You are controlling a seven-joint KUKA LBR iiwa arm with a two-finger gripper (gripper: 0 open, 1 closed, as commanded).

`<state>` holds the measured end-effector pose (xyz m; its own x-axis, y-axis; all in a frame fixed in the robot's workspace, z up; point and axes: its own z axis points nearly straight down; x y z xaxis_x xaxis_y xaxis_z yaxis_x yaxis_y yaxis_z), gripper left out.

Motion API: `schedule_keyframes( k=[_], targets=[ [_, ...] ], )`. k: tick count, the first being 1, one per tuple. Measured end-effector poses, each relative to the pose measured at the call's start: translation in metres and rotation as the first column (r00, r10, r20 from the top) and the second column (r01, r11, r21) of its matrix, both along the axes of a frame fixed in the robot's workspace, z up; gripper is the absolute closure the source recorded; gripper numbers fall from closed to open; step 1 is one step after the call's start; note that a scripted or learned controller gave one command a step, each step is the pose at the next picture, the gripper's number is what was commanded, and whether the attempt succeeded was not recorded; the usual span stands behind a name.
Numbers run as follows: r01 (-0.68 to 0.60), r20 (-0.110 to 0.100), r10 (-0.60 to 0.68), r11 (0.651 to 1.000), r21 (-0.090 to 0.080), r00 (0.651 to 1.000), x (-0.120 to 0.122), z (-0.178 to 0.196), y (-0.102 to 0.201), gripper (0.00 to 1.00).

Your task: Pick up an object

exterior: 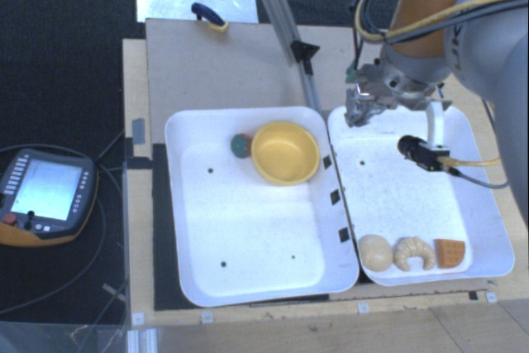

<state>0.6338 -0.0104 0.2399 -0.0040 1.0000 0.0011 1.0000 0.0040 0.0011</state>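
The pincer (360, 113) hangs over the right bin's (483, 178) far-left corner; I cannot tell its state. A bun (375, 252), croissant (415, 253) and toast (450, 253) line the near edge, probably light, firm toys; take the bun across its middle.

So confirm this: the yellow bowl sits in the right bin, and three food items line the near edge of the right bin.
Not quite. The camera view shows the yellow bowl in the left bin, at its far side. The three food items do line the near edge of the right bin.
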Motion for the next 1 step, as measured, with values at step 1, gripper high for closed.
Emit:
schedule_keyframes(
  k=[1],
  targets=[
    [-0.001,-0.001,0.001,1.0,0.0,1.0,-0.0012,-0.0132,0.0534,1.0]
  ],
)
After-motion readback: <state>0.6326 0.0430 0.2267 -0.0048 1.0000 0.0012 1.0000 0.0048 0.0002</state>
